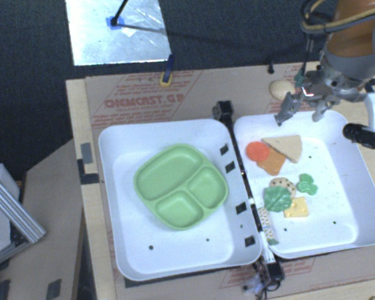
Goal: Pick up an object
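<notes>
We see the gripper (302, 110) open above the right bin's (359, 180) far edge, holding nothing. The tan wedge (285, 145) lies near that edge, long axis across the bin, tip pointing toward the divider.

Camera: one, fixed above bench | Facing: down at a slant | Range: moderate, whole bench (187, 85) in frame | Coverage: left bin (123, 207) and right bin (362, 207) complete, side by side | Arm (355, 26) enters from view's right | Floor visible beyond bench's far edge
</notes>
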Robot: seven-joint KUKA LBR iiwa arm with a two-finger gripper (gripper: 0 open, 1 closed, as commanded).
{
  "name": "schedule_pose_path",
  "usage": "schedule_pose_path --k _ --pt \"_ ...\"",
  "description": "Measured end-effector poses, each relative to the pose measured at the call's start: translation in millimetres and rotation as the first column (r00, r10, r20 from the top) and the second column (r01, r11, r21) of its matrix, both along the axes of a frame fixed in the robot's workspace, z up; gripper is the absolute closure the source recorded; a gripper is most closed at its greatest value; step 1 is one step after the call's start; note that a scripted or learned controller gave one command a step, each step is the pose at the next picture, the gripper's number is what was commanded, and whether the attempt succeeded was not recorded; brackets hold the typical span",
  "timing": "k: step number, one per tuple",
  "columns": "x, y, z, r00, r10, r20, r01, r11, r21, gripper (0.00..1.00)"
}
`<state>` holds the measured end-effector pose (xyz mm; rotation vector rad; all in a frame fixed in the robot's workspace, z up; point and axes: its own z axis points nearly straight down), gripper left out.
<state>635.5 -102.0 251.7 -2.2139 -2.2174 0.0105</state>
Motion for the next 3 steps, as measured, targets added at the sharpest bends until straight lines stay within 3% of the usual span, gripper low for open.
schedule_pose_path --k 1,3 --pt "1.7 0.3 8.0 1.000 0.002 0.012 -0.002 1.000 -0.001 0.00" --pt "7.4 -15.1 -99.6 1.000 -0.001 0.009 0.001 1.000 -0.001 0.00"
